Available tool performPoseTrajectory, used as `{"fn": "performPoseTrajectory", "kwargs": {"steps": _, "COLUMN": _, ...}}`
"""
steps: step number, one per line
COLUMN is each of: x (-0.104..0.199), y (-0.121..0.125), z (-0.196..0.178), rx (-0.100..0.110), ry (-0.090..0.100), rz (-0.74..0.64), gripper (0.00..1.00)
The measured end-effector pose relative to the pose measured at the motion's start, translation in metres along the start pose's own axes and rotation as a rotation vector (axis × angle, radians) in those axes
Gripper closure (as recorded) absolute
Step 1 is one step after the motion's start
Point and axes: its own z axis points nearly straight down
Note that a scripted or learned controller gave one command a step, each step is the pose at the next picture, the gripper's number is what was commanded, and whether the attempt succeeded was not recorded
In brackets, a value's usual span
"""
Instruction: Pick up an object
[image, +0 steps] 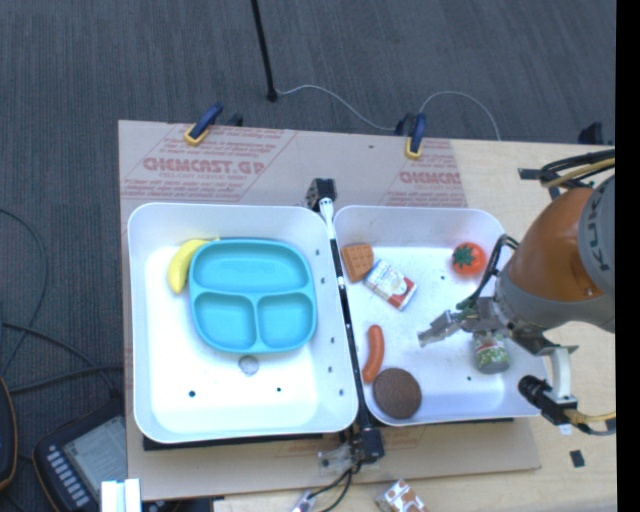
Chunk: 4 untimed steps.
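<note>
- Presently, arm (565, 262): grey with an orange band, reaching in from the right over the right bin (425, 222), wrist bent down toward the bin floor.
- Claw (455, 325): low over the right bin's middle-right; one metal finger (437, 330) juts leftward; whether it is spread or pressed together cannot be told, and nothing is visibly pinched.
- Small jar (490, 353): glass-like, greenish speckled contents, just beside and below the claw, partly covered by the wrist.
- Tomato (466, 258): red with green top, upper right of the bin.
- Packet (390, 285): white and red, tilted, near a waffle-patterned cracker (357, 260).
- Sausage (373, 352): by the left wall; brown round patty (397, 392) just below it.
- Left bin (160, 400): blue divided tray (252, 295), banana (182, 262) touching its left edge.
- Surface (190, 165): cardboard sheet with red print, two clamps at its far edge.
</note>
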Motion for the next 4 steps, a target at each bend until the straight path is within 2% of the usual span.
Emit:
{"fn": "performPoseTrajectory", "kwargs": {"steps": 1, "x": 0.040, "y": 0.003, "z": 0.026, "rx": 0.026, "ry": 0.008, "rz": 0.005, "gripper": 0.00}}
{"fn": "performPoseTrajectory", "kwargs": {"steps": 2, "x": 0.064, "y": -0.013, "z": 0.024, "rx": 0.018, "ry": 0.004, "rz": 0.006, "gripper": 0.00}}
{"fn": "performPoseTrajectory", "kwargs": {"steps": 3, "x": 0.064, "y": -0.012, "z": 0.013, "rx": 0.018, "ry": 0.007, "rz": 0.006, "gripper": 1.00}}
{"fn": "performPoseTrajectory", "kwargs": {"steps": 4, "x": -0.006, "y": -0.014, "z": -0.057, "rx": 0.030, "ry": 0.009, "rz": 0.004, "gripper": 1.00}}
